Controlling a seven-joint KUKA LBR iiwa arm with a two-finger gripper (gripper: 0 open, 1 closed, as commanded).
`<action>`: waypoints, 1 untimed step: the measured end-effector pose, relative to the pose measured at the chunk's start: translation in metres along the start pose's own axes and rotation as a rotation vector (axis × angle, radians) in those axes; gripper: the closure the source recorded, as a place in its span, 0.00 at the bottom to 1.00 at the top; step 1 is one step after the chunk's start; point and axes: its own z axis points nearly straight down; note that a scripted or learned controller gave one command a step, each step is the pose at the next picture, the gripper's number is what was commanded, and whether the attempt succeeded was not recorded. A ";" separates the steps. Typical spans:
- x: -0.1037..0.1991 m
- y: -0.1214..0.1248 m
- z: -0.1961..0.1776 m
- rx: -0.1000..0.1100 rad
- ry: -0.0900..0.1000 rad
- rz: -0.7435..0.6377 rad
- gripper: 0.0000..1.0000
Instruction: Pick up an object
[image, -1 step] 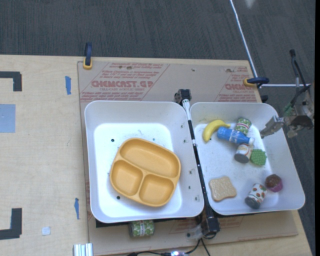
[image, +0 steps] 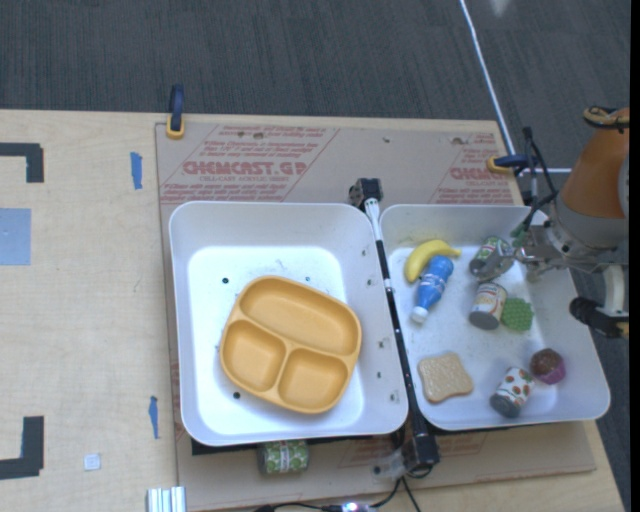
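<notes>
The right bin (image: 590, 400) holds a yellow banana (image: 428, 256), a blue bottle (image: 430, 288), a tin can (image: 488, 305), a green leafy piece (image: 517, 315), a slice of toast (image: 445, 377), a spotted can (image: 512, 391) and a dark red round item (image: 547, 365). A grey-green object (image: 489, 258) lies near the bin's far side. My gripper (image: 522, 252) hangs low over the far right part of this bin, right beside the grey-green object. From here I cannot make out whether it touches that object.
The left bin (image: 190, 300) holds a yellow divided plate (image: 290, 343). A green can (image: 285, 457) lies on the bench just in front of the left bin. A black bar (image: 385, 290) runs between the bins. The grey arm with its orange band (image: 595, 180) enters at right.
</notes>
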 end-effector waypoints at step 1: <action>0.069 0.006 0.011 0.002 0.000 0.001 0.00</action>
